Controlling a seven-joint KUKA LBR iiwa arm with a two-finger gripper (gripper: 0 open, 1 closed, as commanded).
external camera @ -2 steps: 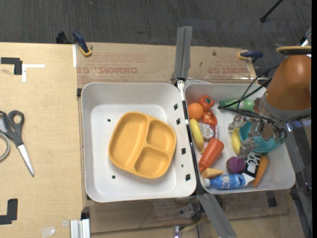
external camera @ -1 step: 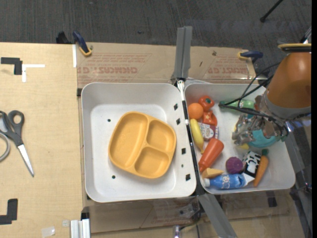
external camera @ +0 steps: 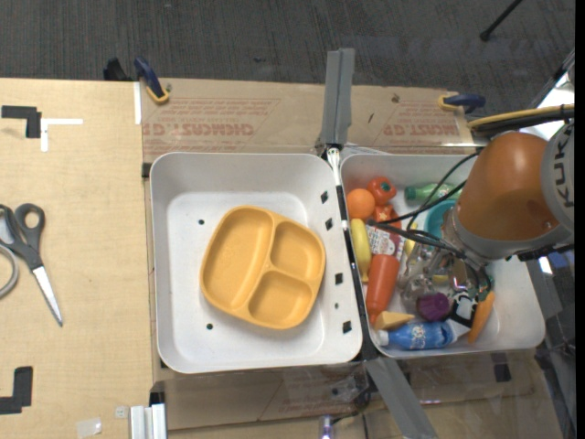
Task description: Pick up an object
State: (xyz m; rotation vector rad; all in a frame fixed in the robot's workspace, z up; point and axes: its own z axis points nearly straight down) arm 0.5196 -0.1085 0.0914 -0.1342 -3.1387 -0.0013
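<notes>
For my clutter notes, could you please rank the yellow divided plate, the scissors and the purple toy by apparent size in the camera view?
1. Yellow divided plate, clearly largest.
2. Scissors, partly cut off at the left edge.
3. Purple toy, smallest.

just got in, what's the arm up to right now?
The arm is reaching down into the right bin, which is crowded with toy food: a carrot, an orange, a purple piece and a blue bottle. Its gripper sits low among the clutter; nothing is visibly lifted. The left bin holds a yellow divided plate. Scissors lie on the bench.
</notes>
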